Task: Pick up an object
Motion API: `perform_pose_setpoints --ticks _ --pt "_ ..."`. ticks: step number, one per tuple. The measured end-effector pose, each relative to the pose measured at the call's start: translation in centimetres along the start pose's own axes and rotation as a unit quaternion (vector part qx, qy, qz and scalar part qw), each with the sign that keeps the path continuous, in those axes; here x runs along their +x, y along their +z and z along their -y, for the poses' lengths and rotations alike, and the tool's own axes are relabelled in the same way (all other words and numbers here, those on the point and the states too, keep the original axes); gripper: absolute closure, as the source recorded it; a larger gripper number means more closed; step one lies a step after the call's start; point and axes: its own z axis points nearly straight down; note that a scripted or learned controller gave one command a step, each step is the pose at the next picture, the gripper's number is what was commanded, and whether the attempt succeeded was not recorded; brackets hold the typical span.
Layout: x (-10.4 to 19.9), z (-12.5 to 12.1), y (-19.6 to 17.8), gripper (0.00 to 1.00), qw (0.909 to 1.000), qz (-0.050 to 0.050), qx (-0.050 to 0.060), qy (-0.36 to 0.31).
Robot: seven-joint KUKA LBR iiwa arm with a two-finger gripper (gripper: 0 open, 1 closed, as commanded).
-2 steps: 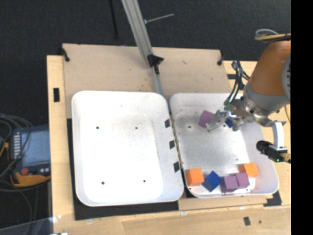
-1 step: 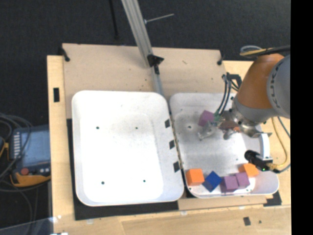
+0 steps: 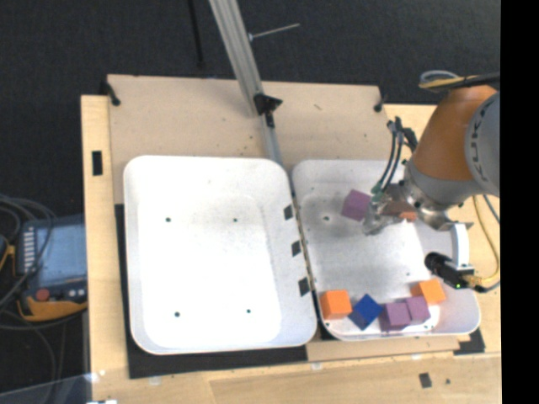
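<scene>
Grey and orange arm housing point(image 3: 455, 154) covers much of what you would want to see at the right of the frame: the end effector point(image 3: 376, 219) sits low under the wrist, small and dark, and you cannot tell from this slanted view whether it is apart or together, nor whether anything sits in it. The arm itself is cut off by the right edge. Look at the purple block point(image 3: 357, 204) in the upper middle of the right bin point(image 3: 337, 251): it lies just to the left of the end effector, close enough that you cannot say whether the two touch. The block looks roughly cubic, so it has no clear long axis; its edges sit slightly rotated against the bin's walls, one corner toward the upper left of the frame. Along the lower edge of the same bin you have a row of other blocks: an orange block point(image 3: 336, 303) at lower left, a blue block point(image 3: 366, 310) just beside it, two purple blocks point(image 3: 404, 314) touching each other, and another orange block point(image 3: 432, 291) to their upper right, partly near the arm's black cable fitting. The left bin point(image 3: 210, 251) lies beside it on the bench point(image 3: 194, 116).
</scene>
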Motion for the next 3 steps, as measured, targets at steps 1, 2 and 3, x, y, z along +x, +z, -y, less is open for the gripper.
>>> perform_pose_setpoints --ticks 1,2,3 --pt "0.8 -0.5 -4.9 1.00 1.0000 0.000 -0.001 -0.007" --pt "0.7 -0.5 -6.1 1.00 1.0000 0.000 0.001 -0.007" --pt "6.5 1.0 -7.3 1.00 1.0000 -0.002 0.002 -0.009"
